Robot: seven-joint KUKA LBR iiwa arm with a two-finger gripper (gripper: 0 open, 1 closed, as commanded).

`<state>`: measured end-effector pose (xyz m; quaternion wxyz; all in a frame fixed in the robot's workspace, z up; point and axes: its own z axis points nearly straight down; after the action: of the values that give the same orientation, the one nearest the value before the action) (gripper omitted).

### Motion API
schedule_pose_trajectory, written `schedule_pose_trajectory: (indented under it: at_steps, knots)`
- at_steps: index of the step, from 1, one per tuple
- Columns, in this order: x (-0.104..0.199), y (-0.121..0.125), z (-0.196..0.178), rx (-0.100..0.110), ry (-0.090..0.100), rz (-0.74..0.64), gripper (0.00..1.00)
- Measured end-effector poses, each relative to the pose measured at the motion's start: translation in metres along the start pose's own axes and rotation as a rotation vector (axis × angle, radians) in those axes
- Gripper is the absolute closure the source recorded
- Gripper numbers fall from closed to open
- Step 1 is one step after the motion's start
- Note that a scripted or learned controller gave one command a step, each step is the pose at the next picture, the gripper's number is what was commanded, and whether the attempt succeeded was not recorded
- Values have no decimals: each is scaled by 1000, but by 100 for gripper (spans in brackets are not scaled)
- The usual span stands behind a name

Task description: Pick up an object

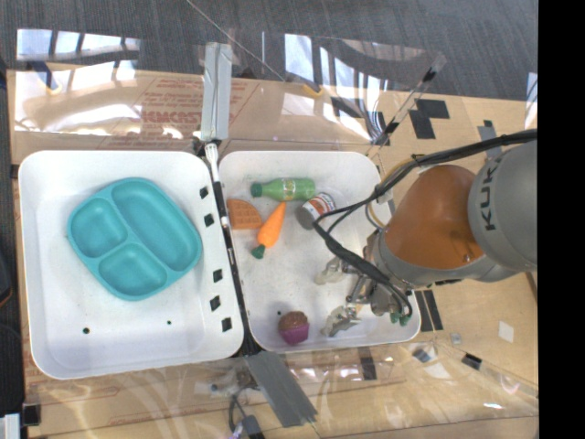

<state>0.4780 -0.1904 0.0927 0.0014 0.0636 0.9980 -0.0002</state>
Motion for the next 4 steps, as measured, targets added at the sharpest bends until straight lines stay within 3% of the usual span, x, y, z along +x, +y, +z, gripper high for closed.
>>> schedule_pose_trajectory:
  at_steps: [1,2,4]
  knots:
    - [-3,2,-11,1,-5,-10,100]
    - [-4,-20,-119,2,-5,174,100]
    - [-3,-19,-118,-1,3,-259,100]
